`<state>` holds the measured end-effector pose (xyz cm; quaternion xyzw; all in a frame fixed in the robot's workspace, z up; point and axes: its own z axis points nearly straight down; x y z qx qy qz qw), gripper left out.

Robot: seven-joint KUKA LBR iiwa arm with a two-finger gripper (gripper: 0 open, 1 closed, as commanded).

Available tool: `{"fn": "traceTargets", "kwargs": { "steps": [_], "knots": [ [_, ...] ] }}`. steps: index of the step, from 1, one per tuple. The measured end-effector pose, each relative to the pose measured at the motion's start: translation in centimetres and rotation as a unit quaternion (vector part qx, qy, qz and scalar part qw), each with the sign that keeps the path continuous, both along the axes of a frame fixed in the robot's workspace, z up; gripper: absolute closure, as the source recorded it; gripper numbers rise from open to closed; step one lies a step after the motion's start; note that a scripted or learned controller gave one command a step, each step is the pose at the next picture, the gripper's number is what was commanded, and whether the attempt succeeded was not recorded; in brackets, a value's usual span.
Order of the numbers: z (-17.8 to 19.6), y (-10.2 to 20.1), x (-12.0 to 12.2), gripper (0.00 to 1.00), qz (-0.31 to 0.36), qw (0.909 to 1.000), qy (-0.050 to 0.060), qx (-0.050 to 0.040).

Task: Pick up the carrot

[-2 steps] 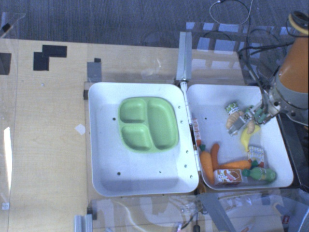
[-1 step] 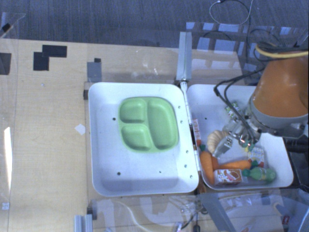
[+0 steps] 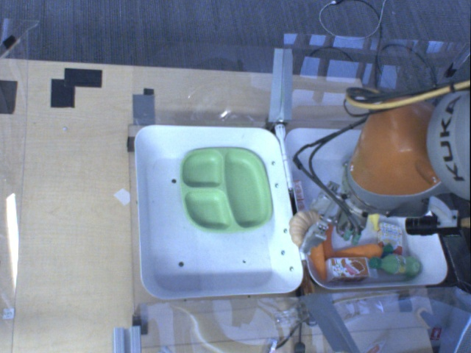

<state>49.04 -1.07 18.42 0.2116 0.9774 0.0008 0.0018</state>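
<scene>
The carrot (image 3: 358, 251) lies in the right bin (image 3: 434, 267), near its front edge, with its long axis running roughly left to right along the bin and tilted slightly up toward the right. A second orange piece (image 3: 318, 261) sits just left of it, standing more upright, near the bin's front left corner. In front of the carrot, touching or nearly touching it, is a small red-labelled package (image 3: 346, 269), and to the right a green item (image 3: 401, 265) lies beside a small yellow-and-white packet (image 3: 389, 232). A pale, rounded object (image 3: 299, 227) rests at the bin's left rim.

The hand (image 3: 335, 223) hangs just above and left of the carrot, pointing down into the clutter; whether it is apart, together or clamped on anything cannot be told. Above it the arm (image 3: 394, 157) stands nearly vertical over the right bin, its orange band broad, cables looping around it.

The left bin (image 3: 158, 271) carries a green divided tray (image 3: 225, 188) with three compartments. Both bins sit on the wooden counter (image 3: 66, 219).
</scene>
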Motion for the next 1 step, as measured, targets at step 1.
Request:
{"fn": "traceTargets", "kwargs": {
  "steps": [1],
  "knots": [
    [0.05,2.4,3.07,1.0,-0.033,0.9994,-0.001,0.0003]
  ]
}}
